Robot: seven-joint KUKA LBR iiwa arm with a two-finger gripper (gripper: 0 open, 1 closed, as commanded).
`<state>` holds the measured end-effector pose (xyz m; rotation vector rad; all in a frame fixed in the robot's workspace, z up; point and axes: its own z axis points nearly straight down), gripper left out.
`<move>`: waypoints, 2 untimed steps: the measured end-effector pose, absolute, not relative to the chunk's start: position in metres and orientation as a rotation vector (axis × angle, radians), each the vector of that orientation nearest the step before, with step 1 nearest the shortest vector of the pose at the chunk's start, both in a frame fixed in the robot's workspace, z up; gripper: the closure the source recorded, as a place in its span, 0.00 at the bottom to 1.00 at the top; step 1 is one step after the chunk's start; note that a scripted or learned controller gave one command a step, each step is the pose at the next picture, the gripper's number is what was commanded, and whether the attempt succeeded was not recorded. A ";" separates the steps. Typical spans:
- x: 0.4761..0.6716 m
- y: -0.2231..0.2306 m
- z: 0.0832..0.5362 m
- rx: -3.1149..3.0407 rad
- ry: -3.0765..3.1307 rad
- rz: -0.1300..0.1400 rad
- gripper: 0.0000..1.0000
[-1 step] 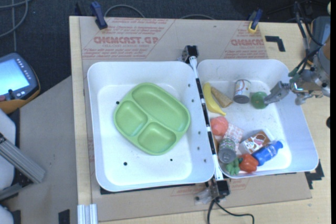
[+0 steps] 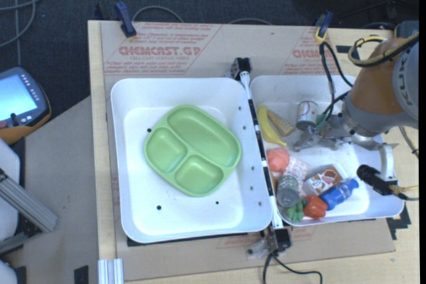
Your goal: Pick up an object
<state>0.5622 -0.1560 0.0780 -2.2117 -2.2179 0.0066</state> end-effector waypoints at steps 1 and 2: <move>0.642 -0.160 0.117 -2.219 -2.225 0.001 0.00; 0.665 -0.207 0.084 -2.223 -2.219 -0.001 0.00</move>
